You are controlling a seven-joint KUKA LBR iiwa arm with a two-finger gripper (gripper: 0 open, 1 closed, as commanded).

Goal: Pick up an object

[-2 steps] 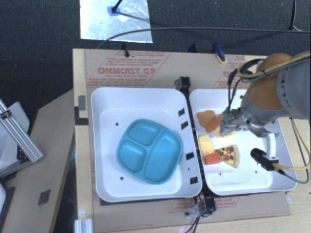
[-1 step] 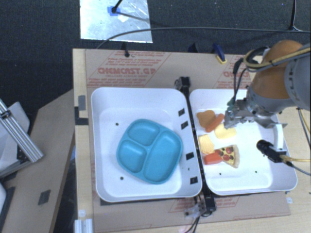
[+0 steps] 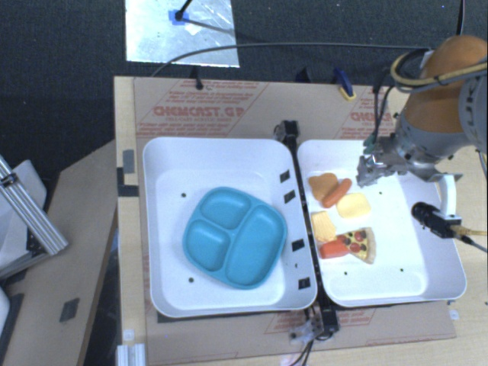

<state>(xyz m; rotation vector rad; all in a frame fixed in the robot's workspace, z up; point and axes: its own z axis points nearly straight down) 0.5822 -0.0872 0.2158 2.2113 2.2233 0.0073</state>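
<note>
Where the arm (image 3: 442, 105) enters at the upper right of the frame, its bulk is cut off by the edge, and the gripper (image 3: 369, 171) hangs over the upper part of the right bin (image 3: 435, 280); whether it is open or closed cannot be told. Just left of it lie toy foods: an orange piece (image 3: 323, 182) touching a carrot-like piece (image 3: 337, 193), a pale yellow piece (image 3: 354, 205), a cheese slab (image 3: 324, 225), a red piece (image 3: 334, 248) and a pizza slice (image 3: 359, 242). A blue divided plate (image 3: 234, 237) sits in the left bin (image 3: 168, 204).
</note>
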